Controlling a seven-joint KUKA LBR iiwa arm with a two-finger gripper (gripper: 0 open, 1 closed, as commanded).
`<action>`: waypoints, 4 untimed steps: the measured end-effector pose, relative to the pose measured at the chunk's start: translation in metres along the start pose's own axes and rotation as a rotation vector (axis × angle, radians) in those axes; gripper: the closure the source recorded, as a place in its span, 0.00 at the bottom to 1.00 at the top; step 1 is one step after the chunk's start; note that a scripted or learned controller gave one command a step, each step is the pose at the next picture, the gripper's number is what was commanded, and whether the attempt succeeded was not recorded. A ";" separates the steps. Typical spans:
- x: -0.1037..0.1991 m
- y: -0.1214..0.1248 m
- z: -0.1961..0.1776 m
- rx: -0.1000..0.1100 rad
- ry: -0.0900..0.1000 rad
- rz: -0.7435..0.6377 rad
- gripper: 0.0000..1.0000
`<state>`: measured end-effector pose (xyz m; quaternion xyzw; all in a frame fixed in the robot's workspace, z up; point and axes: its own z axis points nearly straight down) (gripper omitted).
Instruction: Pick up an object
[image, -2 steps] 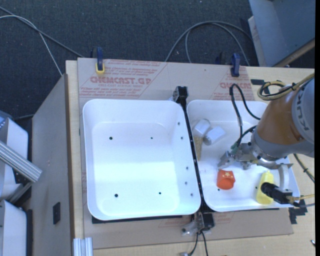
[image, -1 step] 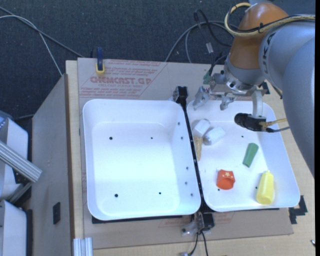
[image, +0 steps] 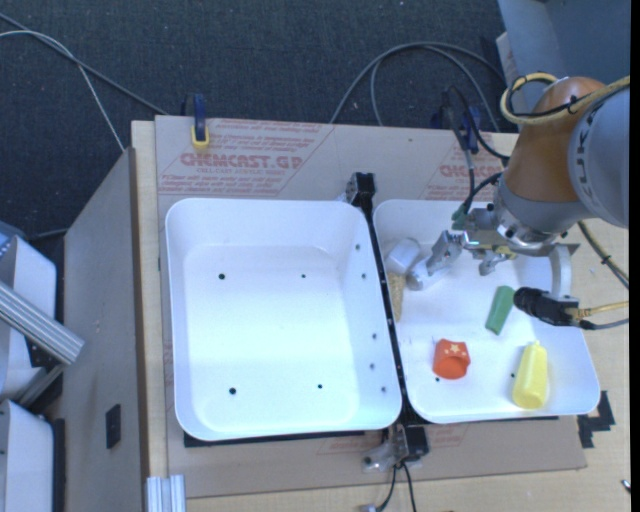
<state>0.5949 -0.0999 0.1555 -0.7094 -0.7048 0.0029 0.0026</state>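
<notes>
1 fixed camera above the bench (image: 150, 300), looking down at a slant, both bins (image: 270, 310) in frame

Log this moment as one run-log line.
arm: over right bin | gripper: low at its left side, by grey object | grasp: unconfirmed | loose: green block, orange piece, yellow bottle

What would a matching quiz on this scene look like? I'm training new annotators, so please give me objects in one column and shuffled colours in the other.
Objects:
1. block beside the black connector
2. bottle near the right bin's front right corner
3. small object at that bin's front middle
4. object by the gripper

Colours:
A. orange-red
B. grey
C. green
D. yellow

Pairs: 1-C, 2-D, 3-A, 4-B
</notes>
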 end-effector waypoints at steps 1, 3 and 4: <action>0.007 0.063 0.044 -0.031 -0.002 -0.005 0.00; -0.014 -0.005 0.069 -0.009 -0.001 -0.002 0.00; -0.034 -0.080 0.072 0.000 0.002 -0.001 0.00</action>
